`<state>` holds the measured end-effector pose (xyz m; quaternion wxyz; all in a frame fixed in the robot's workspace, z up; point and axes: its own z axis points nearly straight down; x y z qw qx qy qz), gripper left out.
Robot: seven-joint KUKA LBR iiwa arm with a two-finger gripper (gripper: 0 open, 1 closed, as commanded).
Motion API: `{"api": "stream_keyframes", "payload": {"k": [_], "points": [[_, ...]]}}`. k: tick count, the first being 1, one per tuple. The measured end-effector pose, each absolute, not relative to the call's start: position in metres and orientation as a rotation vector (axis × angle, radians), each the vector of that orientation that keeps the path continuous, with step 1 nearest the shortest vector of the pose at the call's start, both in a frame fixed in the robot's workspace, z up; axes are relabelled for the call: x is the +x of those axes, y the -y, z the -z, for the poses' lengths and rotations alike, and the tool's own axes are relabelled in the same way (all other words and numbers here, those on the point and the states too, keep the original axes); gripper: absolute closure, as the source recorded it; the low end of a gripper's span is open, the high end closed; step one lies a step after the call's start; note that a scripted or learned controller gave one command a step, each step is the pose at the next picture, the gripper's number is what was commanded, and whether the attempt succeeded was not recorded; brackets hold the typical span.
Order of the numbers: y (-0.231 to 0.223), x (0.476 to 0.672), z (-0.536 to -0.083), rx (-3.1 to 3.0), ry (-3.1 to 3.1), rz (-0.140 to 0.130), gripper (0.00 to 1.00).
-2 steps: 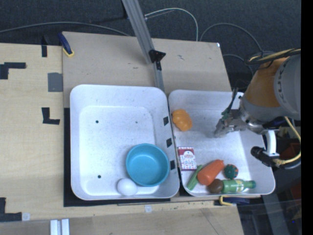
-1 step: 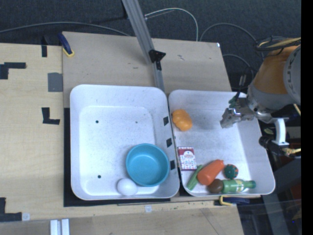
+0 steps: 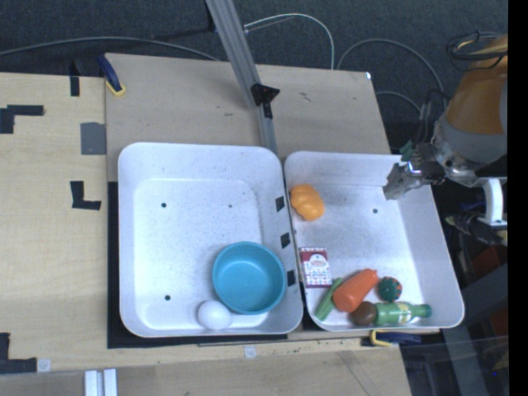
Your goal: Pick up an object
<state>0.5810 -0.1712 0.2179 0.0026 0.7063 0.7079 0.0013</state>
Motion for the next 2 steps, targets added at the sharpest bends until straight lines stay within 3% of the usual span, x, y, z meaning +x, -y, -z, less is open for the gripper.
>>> {"api": "stream_keyframes", "payload": {"k": [1, 2], "points": [[0.171, 0.582, -0.254, 2.217, -2.221, -0.002, 1.00], [0.125, 0.565, -0.241, 2.218, -2.229, 0.002, 1.00]]}}
